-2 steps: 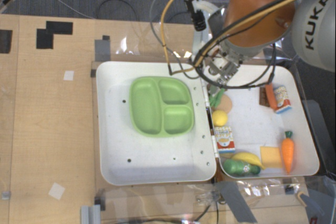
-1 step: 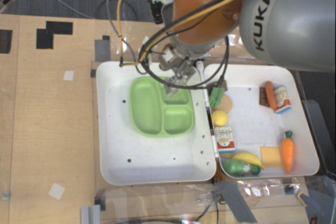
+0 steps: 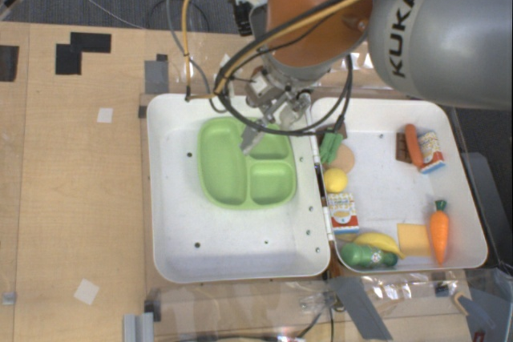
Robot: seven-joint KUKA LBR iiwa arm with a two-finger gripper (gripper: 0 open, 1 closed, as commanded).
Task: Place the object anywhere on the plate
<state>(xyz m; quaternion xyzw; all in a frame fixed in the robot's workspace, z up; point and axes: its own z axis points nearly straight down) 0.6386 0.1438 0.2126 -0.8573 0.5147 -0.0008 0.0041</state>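
A light green divided plate (image 3: 237, 168) lies in the left white bin (image 3: 192, 244), toward its back right. My gripper (image 3: 258, 132) hangs over the plate's back right compartment, under the orange band of the arm. I see no object on the plate's visible compartments. The loose toy foods all lie in the right bin (image 3: 469, 204); closest to the gripper are a green piece (image 3: 330, 146) and a tan round piece (image 3: 344, 158) by the divider.
The right bin also holds a lemon (image 3: 336, 181), a small carton (image 3: 343, 211), a banana (image 3: 378, 241), a dark green fruit (image 3: 369, 256), a cheese wedge (image 3: 412, 238), a carrot (image 3: 438, 230), a sausage (image 3: 411, 143) and a can (image 3: 430, 150). Cables loop behind the left bin.
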